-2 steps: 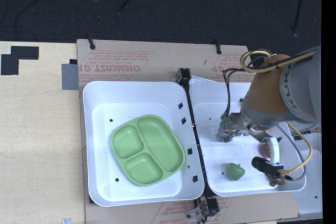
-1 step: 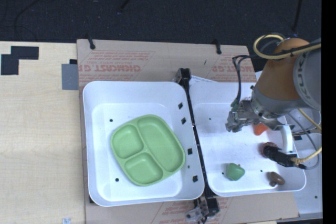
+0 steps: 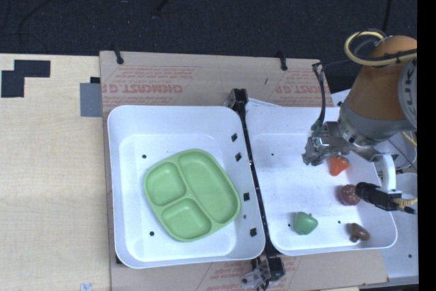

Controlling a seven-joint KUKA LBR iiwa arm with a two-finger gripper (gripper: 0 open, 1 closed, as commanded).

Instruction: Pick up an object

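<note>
1. Arm (image 3: 379, 88) reaches in from the right, grey with an orange band, with its wrist end over the right bin (image 3: 283, 177).
2. Jaws: low over the right bin's floor, in its upper right part. Can't tell from this angle whether they're wide or narrow.
3. Orange-red object (image 3: 338, 165): on the right bin floor, just beside the jaws on their right. Can't tell if it's touching them.
4. Dark red round object (image 3: 348, 195): also in the right bin near the right wall, just below the orange-red one and apart from it.
5. Green object (image 3: 304, 223): right bin, lower middle, sitting on its own, well apart from the jaws.
6. Small brown object (image 3: 357, 233): right bin, lower right corner, close to the front wall.
7. Left bin (image 3: 129, 126): holds a green divided plate (image 3: 191, 195) with three compartments. It lies flat on the floor, turned at an angle to the bin walls.
8. The two bins sit side by side, meeting along the middle. They rest on a cardboard sheet (image 3: 177, 82) laid on the pale surface (image 3: 48, 167).
</note>
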